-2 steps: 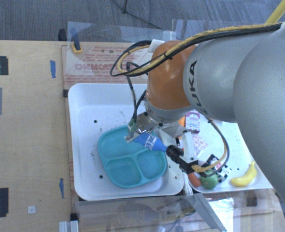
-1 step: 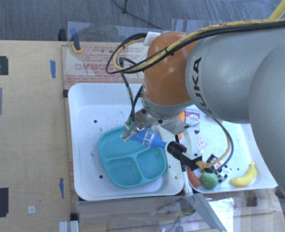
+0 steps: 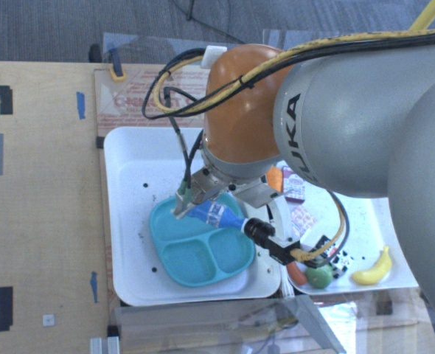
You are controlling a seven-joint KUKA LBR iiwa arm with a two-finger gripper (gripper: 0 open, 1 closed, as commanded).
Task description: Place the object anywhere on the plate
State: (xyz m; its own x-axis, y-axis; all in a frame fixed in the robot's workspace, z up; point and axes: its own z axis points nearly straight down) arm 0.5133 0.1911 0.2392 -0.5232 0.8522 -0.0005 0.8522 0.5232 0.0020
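We see the gripper (image 3: 190, 198) low over the blue plate (image 3: 195, 260) in the left bin (image 3: 122, 198). A clear bottle (image 3: 216, 214) with a blue band lies just right of it, long axis running toward the right bin, over the plate's upper compartment. We cannot tell whether it is gripped.

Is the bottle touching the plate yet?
Cannot tell. In the camera view the bottle overlaps the plate at its upper compartment, near the gripper, but the slanted top-down angle hides any contact or gap beneath it.
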